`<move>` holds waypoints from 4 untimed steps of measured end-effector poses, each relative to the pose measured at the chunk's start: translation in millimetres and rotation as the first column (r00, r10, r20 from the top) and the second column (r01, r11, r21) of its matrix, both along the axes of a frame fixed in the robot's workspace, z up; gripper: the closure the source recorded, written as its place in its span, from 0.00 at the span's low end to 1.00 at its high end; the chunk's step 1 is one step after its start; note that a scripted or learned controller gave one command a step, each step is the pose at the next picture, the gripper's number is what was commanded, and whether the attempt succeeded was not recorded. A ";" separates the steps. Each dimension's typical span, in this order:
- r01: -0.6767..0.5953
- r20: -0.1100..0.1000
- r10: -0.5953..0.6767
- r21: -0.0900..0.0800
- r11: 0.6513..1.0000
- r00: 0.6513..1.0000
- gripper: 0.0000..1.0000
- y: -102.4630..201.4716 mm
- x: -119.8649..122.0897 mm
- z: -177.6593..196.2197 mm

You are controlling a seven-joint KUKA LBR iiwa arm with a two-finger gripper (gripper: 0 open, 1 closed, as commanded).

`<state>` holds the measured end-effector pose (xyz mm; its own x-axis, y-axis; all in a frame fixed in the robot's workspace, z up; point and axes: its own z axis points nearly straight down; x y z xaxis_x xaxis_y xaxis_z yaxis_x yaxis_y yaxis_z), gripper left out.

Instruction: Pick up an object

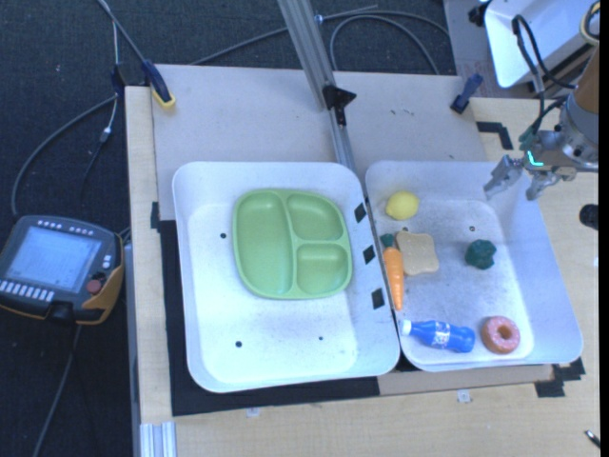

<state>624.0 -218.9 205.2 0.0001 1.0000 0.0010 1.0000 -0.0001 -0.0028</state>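
Approach step: nothing picked yet.

Gripper (520, 177) up at the right bin's (533, 255) far right corner, fingers spread apart, nothing between them. In that bin: lemon (402, 205) at the far left, bread (417, 253) and carrot (394, 276) along the left wall, broccoli (481, 253) nearest the gripper, bottle (438, 335) and donut (500, 333) at the near edge. Green tray (290, 244) in the left bin (205, 350). Next, probably: move over the broccoli, well apart from its neighbours, descend with fingers astride, then close.
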 end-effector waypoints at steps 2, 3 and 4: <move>-0.002 -0.003 0.002 0.001 1.000 1.000 0.00 8.0 -3.1 -57.7; 0.000 -0.002 0.000 0.001 1.000 1.000 0.00 6.7 -8.2 -101.0; -0.001 0.000 0.001 0.000 1.000 1.000 0.00 7.2 -8.0 -120.9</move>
